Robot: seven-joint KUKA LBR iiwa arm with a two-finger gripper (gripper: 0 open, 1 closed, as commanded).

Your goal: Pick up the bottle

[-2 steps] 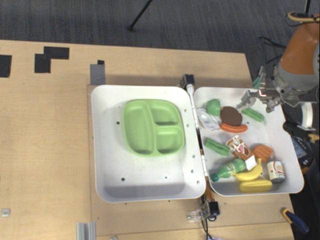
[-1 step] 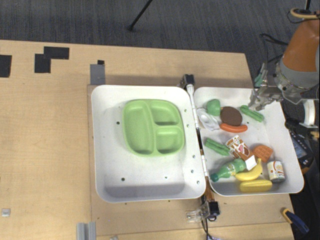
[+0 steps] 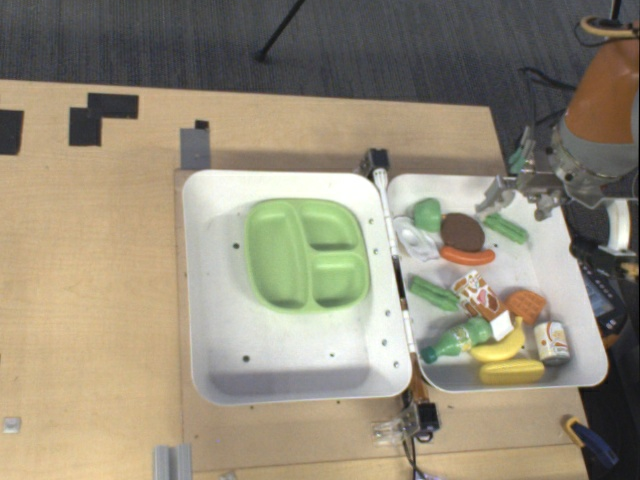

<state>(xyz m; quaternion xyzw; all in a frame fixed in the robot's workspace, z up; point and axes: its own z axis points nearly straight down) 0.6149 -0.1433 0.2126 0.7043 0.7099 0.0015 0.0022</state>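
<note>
Claw (image 3: 518, 196): jaw state unclear, hovering far from bottle (image 3: 455, 340); risk: crowding banana (image 3: 497, 347) blocks grip, bottle slips

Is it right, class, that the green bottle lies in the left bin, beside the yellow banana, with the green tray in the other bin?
No. The camera view shows the green bottle in the right bin, beside the yellow banana; the green tray sits in the left bin.
</note>
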